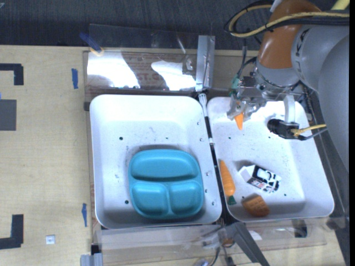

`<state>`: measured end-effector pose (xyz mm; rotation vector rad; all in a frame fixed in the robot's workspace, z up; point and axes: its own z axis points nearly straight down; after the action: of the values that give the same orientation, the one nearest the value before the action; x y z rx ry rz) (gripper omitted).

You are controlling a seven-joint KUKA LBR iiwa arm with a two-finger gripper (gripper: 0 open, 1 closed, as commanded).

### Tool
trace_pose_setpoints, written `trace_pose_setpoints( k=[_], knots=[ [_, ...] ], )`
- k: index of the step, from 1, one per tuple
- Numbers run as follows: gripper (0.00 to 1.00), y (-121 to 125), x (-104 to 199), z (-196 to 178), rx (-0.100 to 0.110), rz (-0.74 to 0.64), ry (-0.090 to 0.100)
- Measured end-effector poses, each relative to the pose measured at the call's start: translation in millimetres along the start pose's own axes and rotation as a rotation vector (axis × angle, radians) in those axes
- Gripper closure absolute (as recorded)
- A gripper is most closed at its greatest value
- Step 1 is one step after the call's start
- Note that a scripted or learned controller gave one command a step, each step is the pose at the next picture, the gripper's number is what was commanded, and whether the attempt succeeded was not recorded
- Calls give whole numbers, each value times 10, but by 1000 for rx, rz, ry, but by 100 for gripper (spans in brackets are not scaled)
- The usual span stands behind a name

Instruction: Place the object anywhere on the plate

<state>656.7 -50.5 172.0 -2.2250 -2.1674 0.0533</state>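
Your gripper (239, 115) pinches a small orange piece (239, 121) near the right bin's (316, 204) far-left corner; it could slip before the plate (165, 183).

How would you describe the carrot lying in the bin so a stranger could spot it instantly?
Find the right white bin. Along its left wall, near the front, lies the carrot, long and orange with a green tip. Its neighbours differ: a black-and-white packet and a stubby brown lump.

A pale wooden bench (39, 165) carries two shallow white bins side by side; the left bin (105, 148) and right bin (316, 193) touch along their inner rims; black marks (14, 73) and blue tape (74, 77) sit on the bench's surface.
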Motion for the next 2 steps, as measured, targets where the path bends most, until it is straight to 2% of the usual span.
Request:
trace_pose_setpoints(
  k=[1, 2],
  knots=[
    [100, -564, 827, -99, -48, 27, 3],
    [100, -1452, 1772, -97, -46, -115, -1]
  ],
)
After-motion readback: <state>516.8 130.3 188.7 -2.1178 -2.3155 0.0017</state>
